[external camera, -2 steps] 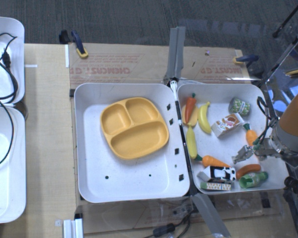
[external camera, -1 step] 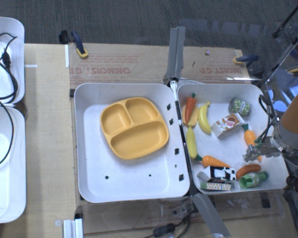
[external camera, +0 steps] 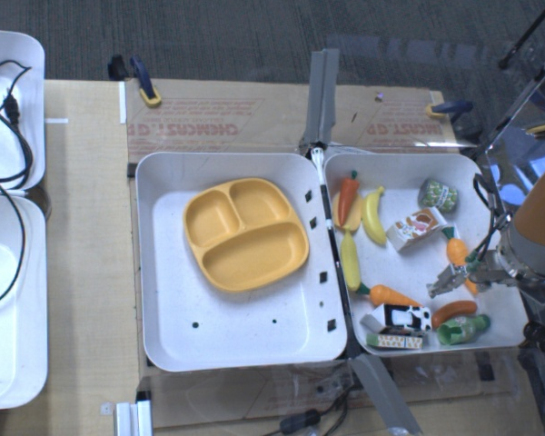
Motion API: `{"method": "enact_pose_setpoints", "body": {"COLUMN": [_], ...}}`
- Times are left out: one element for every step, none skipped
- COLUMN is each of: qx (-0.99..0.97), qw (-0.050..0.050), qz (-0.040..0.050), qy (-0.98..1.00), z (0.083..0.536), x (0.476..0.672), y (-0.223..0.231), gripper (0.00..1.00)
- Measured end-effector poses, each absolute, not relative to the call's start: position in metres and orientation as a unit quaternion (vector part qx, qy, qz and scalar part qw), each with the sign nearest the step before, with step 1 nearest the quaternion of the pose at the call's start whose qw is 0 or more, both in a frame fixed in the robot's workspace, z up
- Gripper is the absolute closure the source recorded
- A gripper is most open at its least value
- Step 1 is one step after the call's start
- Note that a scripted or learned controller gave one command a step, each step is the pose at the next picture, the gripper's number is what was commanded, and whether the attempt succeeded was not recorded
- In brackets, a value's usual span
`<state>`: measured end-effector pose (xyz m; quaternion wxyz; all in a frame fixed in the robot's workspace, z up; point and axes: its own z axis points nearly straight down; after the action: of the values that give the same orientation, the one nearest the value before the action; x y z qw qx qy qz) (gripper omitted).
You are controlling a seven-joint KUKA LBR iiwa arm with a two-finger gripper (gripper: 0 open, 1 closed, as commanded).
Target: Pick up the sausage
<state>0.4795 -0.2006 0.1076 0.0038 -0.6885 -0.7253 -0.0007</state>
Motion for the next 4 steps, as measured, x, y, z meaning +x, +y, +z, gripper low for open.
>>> {"method": "enact_pose_setpoints", "body": {"qx": [-0.679,-0.679,-0.679,-0.679], "qw": [-0.004,0.000,0.000,0.000], "qz": [-0.0004,0.0008,0.0006,0.0007], "qy": [-0.734,-0.734,-0.734,-0.734], "z": [0.096,0.100,0.100,0.109], "x": [0.479,0.478,0.478,0.478], "y": [-0.202,-0.200,-0.200,-0.200], "gripper": [0.00,1.00,0.00,1.00]}}
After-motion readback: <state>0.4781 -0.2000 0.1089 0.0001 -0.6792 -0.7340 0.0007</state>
